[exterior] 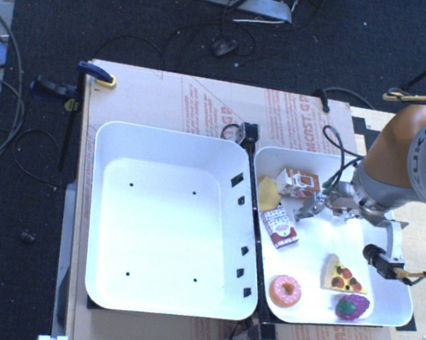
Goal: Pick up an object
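We center the gripper (311,208), whose state we cannot tell, squarely over the red carton (280,227) before descending to grasp.

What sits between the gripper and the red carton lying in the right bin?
Nothing visible does. The gripper hangs just right of the red carton, with bare bin floor between them. The yellow piece lies on the carton's far side.

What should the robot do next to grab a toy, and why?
Probably lower the gripper a little toward the small red-and-white carton just beside it in the right bin. It looks like the nearest toy, and nothing is seen between the gripper's tips yet.
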Controlling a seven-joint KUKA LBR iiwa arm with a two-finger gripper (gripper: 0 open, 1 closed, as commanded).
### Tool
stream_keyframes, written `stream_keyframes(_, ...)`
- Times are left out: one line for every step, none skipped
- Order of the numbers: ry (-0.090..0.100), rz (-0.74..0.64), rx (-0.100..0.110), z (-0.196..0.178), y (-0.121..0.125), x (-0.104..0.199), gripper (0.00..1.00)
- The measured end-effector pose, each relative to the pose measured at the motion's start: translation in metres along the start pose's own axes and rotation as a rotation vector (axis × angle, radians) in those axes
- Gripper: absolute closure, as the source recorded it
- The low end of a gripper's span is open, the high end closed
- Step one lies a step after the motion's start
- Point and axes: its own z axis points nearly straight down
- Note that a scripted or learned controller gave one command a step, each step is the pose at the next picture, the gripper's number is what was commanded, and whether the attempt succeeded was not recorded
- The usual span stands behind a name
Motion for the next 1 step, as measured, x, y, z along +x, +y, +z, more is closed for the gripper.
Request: stream_keyframes(0.002,-0.001,0.007,-0.0010,0.0563,-0.0296,0.00)
